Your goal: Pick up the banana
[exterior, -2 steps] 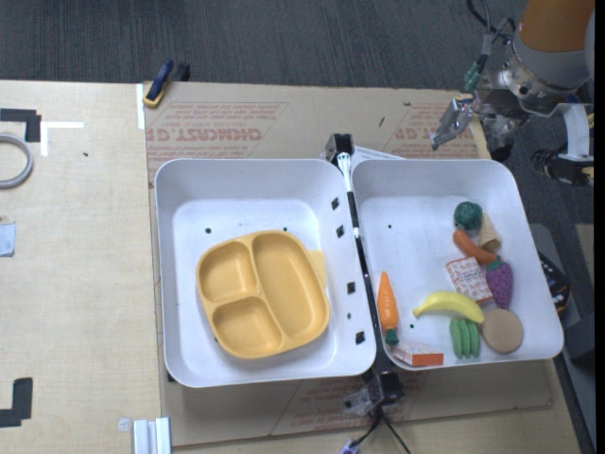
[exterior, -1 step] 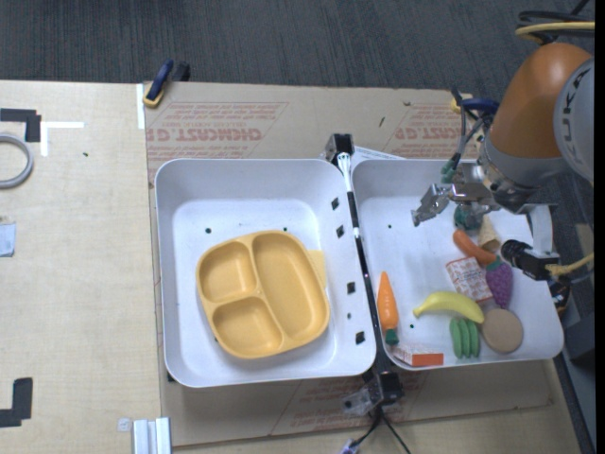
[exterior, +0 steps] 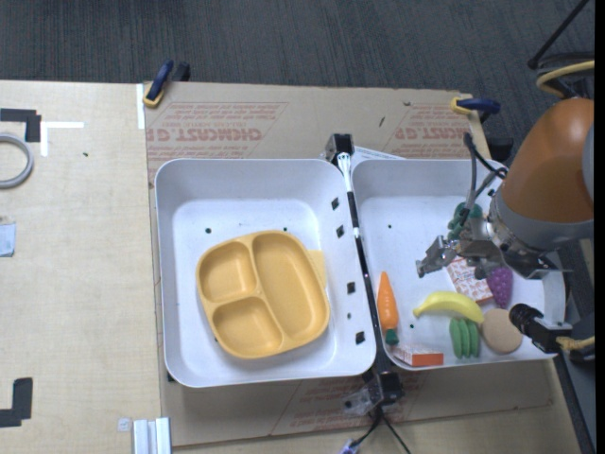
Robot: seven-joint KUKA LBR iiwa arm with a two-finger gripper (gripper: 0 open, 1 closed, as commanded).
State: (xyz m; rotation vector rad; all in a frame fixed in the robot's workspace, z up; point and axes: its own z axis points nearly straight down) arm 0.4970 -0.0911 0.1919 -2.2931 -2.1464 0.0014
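1. My arm (exterior: 553,173) shows a big, rounded orange band, smooth and glossy.
2. Below the band sits a grey collar, paler along its lower rim.
3. Thin dark cables loop along its left side, with a small green fitting near them.
4. My tool (exterior: 437,256) is dull grey metal, angular, ending in small pointed parts.

A yellow three-compartment plate (exterior: 263,293) is seen inside the left bin (exterior: 180,253). In the adjoining right bin (exterior: 397,197), a toy carrot (exterior: 387,301) is laid nearest the plate; green beans (exterior: 463,337), purple grapes (exterior: 500,285) and a tan roll (exterior: 501,331) are found farther off.
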